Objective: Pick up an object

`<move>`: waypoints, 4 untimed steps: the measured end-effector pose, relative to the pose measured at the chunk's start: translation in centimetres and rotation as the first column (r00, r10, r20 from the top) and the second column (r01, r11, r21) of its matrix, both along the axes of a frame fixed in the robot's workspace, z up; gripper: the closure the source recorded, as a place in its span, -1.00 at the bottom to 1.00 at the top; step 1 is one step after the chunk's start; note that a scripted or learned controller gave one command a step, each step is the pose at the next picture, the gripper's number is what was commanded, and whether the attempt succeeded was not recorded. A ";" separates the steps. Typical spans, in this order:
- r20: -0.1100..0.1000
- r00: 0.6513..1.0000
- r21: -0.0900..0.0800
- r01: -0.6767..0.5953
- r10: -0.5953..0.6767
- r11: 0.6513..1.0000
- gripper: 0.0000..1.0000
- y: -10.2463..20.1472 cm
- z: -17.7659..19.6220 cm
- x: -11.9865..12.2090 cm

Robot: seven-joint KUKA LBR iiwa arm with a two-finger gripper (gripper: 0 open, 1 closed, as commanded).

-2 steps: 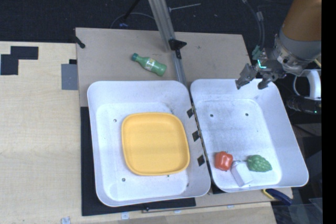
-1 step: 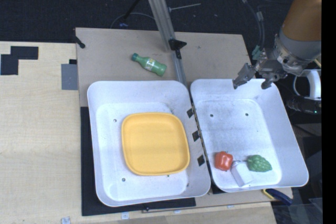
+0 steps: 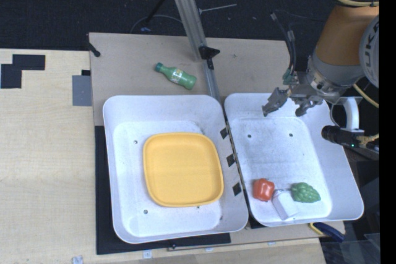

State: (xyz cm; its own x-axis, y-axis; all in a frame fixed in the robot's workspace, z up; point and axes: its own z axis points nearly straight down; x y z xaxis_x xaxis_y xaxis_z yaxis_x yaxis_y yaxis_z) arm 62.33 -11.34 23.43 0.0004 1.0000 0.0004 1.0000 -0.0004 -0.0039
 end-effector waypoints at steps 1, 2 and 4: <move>-0.001 1.000 0.000 0.000 0.000 1.000 -1.00 -0.9 -5.4 0.4; -0.001 1.000 0.000 -0.001 0.001 1.000 -1.00 -0.4 -10.1 0.9; 0.007 1.000 -0.001 0.001 -0.001 1.000 1.00 -0.9 -4.6 1.2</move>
